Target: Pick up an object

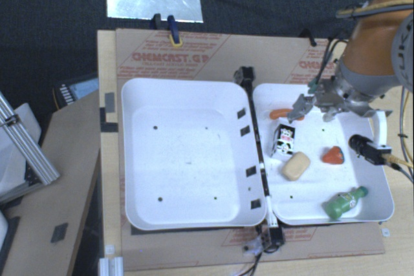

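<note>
The right white bin [381, 194] holds an orange carrot-like piece [279, 114], a black-and-white carton [284, 139], a tan oval block [295, 167], a red piece [333, 156] and a green bottle [344, 201] lying on its side. My gripper [316, 109] hangs over the bin's back part, just right of the orange piece and above the carton. Its two grey fingers [299, 106] stand apart, open, with nothing between them.
The left white bin [132, 139] lies beside the right one, with a black divider strip [253, 139] between them. A black connector with a cable [366, 149] sticks out over the right bin's right side. Both bins rest on cardboard [194, 55].
</note>
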`<state>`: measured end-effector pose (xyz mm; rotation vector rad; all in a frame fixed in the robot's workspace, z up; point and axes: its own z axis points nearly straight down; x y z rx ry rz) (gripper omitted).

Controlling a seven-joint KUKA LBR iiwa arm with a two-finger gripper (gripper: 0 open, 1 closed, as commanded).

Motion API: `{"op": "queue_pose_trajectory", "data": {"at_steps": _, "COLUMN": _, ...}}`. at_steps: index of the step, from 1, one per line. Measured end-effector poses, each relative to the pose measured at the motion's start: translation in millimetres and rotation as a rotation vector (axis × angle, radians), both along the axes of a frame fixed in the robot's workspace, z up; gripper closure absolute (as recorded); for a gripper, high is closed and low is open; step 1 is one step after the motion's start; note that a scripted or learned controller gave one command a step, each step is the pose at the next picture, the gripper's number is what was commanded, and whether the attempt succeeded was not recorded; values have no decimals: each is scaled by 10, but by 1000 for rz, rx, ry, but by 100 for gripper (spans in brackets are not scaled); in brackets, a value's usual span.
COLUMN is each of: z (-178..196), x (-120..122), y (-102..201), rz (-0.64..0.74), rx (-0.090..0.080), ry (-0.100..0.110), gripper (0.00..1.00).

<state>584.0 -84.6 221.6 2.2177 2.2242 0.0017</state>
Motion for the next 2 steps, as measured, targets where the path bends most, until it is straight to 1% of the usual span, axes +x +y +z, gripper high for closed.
{"op": "queue_pose_trajectory", "data": {"at_steps": 1, "z": -274, "x": -539, "y": 134, "rz": -2, "rx": 1, "ry": 7, "gripper": 0}}
{"op": "queue_pose_trajectory", "data": {"at_steps": 2, "z": -356, "x": -994, "y": -74, "rz": -5, "rx": 0, "ry": 4, "gripper": 0}}
